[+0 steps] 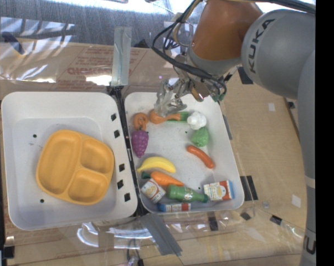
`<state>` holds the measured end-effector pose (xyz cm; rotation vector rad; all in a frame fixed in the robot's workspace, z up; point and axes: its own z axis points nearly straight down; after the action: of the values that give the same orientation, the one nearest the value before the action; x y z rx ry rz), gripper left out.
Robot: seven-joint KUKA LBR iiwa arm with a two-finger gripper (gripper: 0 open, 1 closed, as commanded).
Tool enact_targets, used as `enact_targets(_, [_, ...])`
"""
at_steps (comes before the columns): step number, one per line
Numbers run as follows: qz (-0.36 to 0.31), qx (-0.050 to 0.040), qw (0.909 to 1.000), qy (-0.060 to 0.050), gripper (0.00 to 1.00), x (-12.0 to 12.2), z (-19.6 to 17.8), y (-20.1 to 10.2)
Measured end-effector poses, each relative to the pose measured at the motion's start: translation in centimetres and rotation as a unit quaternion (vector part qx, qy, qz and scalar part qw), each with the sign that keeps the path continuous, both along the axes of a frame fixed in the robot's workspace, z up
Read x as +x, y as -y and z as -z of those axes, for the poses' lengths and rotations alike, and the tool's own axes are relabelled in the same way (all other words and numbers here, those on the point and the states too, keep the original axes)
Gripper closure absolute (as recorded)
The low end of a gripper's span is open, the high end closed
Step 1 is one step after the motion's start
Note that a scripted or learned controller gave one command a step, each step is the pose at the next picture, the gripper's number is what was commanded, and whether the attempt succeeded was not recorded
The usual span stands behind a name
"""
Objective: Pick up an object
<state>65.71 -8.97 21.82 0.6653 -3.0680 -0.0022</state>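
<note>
— Position of the two-finger gripper (168,101)?
— Low over the far end of the shallow white right-hand bin (235,168), at the tip of the grey arm with orange band (250,32).

— Open or closed?
— Cannot tell; too tangled in cables and glare.

— Holding anything?
— Nothing seen in its grasp.

— Nearest candidate for picking?
— Orange toy carrot with green tip (169,116), lying on the bin floor just beneath the gripper. Touching or apart: cannot tell.

— Around it?
— Small orange rounded toy (139,121) to its left, purple plastic grape bunch (139,142) just below that. White bulb-shaped toy (197,120) to its right, touching a green leafy toy (200,136).

— Further down the bin?
— Orange-red toy sausage (201,156) lying alone, yellow plastic banana (157,164) beside a second orange carrot (167,179). Along the near wall: small labelled can (152,190), green toy bottle (186,194) on its side, little white-and-orange carton (219,190).

— Other side?
— Shallow white left-hand bin (11,107), holding a yellow divided plastic plate (74,166), well apart from the gripper.
</note>
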Motion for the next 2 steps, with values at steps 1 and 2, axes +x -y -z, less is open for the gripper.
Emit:
enact_targets(1, [0.005,-0.0007,1.0000,0.002,1.00,0.1,-1.7,1.8])
enact_targets(2, [-0.011,0.0001,0.9999,0.000,1.00,0.0,-0.4,1.5])
